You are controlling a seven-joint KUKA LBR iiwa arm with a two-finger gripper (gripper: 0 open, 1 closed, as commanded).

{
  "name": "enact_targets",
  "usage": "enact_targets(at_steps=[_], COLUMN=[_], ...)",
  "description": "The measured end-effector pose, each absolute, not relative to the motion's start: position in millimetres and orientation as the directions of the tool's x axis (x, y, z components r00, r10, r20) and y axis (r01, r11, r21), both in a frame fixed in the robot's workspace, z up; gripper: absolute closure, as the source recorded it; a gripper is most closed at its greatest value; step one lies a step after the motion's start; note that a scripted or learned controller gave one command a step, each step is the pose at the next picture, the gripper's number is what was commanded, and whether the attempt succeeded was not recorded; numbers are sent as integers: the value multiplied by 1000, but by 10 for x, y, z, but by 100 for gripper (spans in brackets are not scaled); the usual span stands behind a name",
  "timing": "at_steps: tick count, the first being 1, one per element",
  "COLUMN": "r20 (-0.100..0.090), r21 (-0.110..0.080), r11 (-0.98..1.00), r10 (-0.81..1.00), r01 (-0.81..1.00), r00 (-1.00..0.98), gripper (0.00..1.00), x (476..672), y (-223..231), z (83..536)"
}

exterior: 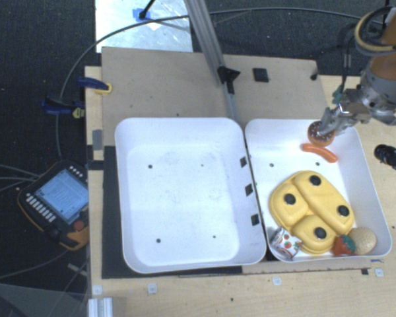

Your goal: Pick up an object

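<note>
Dark carpeted floor (33, 38) seen at frame's left and top; tan bench (158, 84) at centre; bright reflective panel (142, 15) noted upper left.

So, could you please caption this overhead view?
Gripper over a small brown object in the right bin.

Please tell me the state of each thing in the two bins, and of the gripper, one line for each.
Gripper: low over the brown round piece, fingers unclear.
Brown round piece: lying under the gripper.
Orange sausage: lying flat, free.
Yellow toy: lying flat.
Left bin: upright.
Right bin: upright.
</note>
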State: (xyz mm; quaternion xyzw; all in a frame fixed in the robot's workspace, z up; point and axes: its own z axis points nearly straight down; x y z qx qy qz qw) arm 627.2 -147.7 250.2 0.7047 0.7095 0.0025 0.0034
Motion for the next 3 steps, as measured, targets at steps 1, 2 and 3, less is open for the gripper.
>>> enact_targets(at_steps=[1, 2, 3], r20=[-1, 1, 1], r21=[7, 1, 1], r11=[6, 9, 9], r10=[1000, 1000, 1000], r01=[1000, 1000, 1000], r00=[-6, -9, -9], gripper=[100, 100, 100], x=[6287, 6148, 6096], y=[-1477, -908, -491], z=[2906, 2878, 2748])
